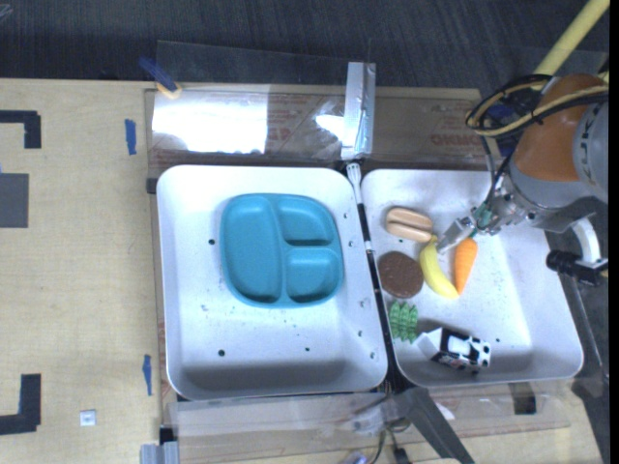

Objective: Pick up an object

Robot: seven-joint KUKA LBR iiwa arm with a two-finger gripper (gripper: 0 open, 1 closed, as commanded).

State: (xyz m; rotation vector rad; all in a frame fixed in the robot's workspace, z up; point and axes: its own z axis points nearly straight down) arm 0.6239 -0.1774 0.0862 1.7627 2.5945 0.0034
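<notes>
Carrot (464,262) (orange) just below claw (462,228)

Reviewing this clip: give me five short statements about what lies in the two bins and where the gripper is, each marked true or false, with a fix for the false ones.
1. The blue divided tray lies in the left bin. True.
2. The banana and the carrot lie in the left bin. False: both lie in the right bin, side by side.
3. The gripper is above the right bin, near the carrot's top end. True.
4. The hot dog sits on the blue tray. False: it lies in the right bin, above the brown round patty.
5. The black-and-white toy cow lies near the right bin's front edge. True.
</notes>
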